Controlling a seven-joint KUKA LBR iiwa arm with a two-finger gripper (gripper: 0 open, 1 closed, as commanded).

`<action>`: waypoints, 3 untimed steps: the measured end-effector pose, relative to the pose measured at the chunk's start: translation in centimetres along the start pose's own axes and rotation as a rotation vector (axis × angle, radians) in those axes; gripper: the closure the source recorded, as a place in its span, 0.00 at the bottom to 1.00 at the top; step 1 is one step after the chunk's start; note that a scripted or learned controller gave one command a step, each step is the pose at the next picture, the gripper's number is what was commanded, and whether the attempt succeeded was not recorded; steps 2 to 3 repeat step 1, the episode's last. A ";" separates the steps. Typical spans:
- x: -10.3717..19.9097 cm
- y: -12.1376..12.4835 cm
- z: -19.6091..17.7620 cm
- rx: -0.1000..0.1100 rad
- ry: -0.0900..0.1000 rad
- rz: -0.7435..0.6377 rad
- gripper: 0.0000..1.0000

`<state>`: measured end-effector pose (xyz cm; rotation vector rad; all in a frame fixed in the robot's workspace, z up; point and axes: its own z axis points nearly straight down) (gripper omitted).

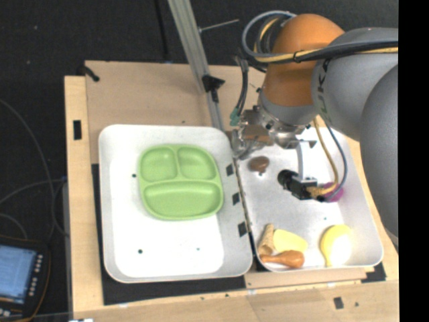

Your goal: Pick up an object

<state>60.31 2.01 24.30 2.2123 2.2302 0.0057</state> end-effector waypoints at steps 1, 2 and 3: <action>4.5 -1.3 0.9 0.003 -0.001 0.002 1.00; 4.5 -1.3 0.9 0.003 -0.001 0.002 1.00; 4.5 -1.3 0.9 0.003 -0.001 0.002 1.00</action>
